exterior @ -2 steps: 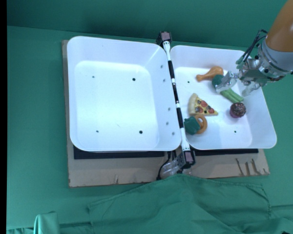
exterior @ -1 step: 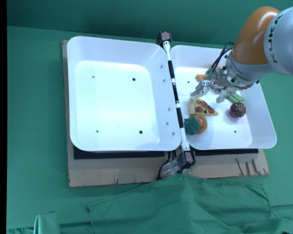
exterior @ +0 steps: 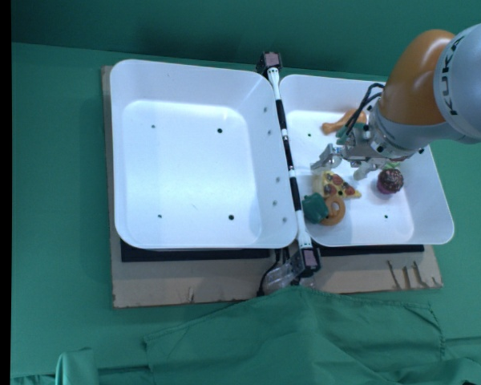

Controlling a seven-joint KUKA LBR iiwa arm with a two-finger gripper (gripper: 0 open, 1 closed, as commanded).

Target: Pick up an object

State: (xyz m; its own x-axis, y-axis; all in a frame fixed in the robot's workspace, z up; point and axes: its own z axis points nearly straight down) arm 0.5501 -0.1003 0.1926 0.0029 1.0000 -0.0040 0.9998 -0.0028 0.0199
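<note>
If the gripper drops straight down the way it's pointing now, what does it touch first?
Probably the pizza slice toy, which lies just under the gripper in the right bin. Depth is hard to judge from this slanted view, so it may instead land on bare bin floor between that toy and the dark red ball.

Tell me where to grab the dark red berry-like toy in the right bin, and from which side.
Grip the dark red toy across its round body, coming straight down. It sits apart from the pizza slice with bare bin floor around it, so the end effector has room either side.
</note>
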